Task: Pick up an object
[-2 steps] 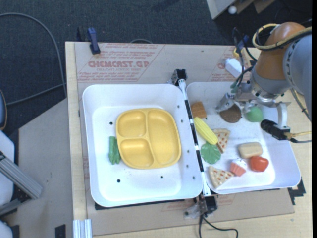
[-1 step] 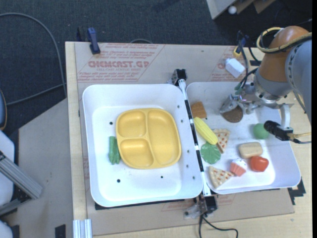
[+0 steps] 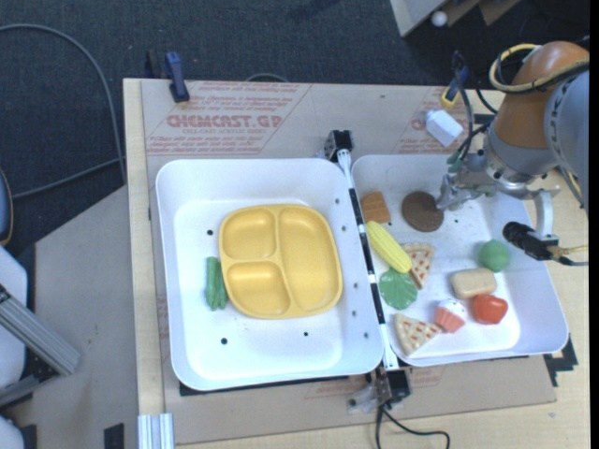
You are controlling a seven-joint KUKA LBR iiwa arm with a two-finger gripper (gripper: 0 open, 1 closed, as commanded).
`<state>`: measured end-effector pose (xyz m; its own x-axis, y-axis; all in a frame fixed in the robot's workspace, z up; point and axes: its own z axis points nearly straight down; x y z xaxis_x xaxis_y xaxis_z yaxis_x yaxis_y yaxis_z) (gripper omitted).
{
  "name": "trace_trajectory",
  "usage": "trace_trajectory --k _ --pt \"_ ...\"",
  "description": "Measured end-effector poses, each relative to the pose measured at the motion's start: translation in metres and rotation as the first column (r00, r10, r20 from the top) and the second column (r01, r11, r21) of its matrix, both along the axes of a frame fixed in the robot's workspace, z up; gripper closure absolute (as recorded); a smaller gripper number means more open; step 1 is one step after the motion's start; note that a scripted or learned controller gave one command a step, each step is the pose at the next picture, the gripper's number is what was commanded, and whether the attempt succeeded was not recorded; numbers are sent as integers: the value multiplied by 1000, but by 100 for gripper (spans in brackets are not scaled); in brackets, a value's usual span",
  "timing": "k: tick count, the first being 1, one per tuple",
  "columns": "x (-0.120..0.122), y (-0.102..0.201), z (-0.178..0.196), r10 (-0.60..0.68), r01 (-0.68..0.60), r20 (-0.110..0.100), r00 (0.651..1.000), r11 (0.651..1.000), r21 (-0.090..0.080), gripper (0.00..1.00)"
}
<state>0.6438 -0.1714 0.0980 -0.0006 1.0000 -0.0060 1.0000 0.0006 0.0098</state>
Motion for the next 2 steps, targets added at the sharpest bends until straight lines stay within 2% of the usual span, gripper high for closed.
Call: trace_trajectory --k 1,2 --pt "0 0 0 0 0 -1 1000 1000 0 0" --pt "-7 58 -11 -3 3 -5 1000 1000 -2 0"
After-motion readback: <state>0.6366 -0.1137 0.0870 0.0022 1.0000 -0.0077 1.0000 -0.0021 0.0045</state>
